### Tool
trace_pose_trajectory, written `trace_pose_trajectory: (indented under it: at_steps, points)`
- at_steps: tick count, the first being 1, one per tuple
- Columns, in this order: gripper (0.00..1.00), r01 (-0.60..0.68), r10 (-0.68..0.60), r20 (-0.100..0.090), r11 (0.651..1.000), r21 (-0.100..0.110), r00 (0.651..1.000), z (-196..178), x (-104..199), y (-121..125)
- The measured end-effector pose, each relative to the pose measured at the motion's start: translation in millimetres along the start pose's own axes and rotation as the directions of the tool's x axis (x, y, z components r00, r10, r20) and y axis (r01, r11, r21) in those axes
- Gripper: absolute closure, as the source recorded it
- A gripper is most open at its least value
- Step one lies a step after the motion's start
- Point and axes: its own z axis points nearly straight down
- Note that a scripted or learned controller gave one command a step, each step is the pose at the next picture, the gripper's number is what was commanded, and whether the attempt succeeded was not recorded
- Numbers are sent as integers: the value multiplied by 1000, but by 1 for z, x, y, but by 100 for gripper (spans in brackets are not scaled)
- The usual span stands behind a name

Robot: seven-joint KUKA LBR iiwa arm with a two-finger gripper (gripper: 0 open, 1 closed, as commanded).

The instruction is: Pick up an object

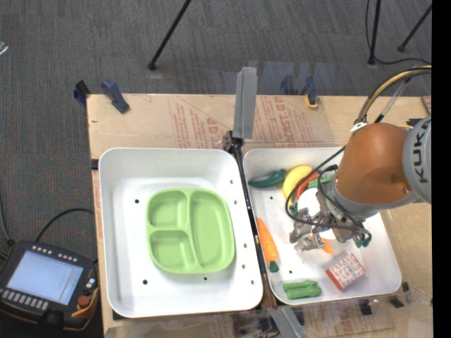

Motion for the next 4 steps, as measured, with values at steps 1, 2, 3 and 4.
trace_pose_trajectory:
  at_steps: [1,2,3,4]
  points:
    - [0,0,0,-1,1000,0,1000,0,0,0]
    - [100,5,-5,2,1000,-1,1000,-9,-1,2]
    - [0,6,-6,1,1000,-1,1000,-9,-1,2]
    - [0,-79,79,-3,997,0,997,11,-52,13]
